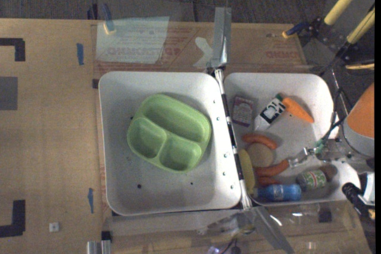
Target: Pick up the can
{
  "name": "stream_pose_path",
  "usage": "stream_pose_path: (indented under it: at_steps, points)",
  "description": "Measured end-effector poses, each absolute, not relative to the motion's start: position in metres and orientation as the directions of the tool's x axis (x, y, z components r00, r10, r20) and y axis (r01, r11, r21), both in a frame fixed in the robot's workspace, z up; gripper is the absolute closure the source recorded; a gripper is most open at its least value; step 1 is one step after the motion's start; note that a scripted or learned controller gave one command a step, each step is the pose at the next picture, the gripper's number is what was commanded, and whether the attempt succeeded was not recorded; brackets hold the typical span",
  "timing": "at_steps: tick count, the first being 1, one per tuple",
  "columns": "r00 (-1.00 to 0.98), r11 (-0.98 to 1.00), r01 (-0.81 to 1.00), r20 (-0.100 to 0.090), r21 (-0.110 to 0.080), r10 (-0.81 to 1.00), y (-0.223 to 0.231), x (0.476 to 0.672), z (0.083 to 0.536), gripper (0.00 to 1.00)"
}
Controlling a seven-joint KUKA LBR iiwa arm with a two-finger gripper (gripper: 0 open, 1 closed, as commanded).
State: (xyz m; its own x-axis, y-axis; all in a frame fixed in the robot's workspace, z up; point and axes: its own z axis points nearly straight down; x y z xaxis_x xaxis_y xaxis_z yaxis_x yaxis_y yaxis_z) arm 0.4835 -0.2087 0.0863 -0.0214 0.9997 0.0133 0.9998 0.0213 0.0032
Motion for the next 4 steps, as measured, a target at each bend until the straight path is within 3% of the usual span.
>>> stream_pose_path:
  at_steps: [1,2,3,4]
  points:
    - [-0.340,0.340,0.940,0.013,0.000,0.940,-0.217,0.481,0.086,0.00]
    - [0.049,-0.049,0.999,0.002,0.001,0.999,-0.195,0.480,0.086,0.00]
    - [0.052,-0.052,0.999,0.000,0.005,0.999,-0.197,0.481,0.097,1.00]
    - [0.052,-0.052,0.999,0.000,0.005,0.999,-0.197,0.481,0.097,0.00]
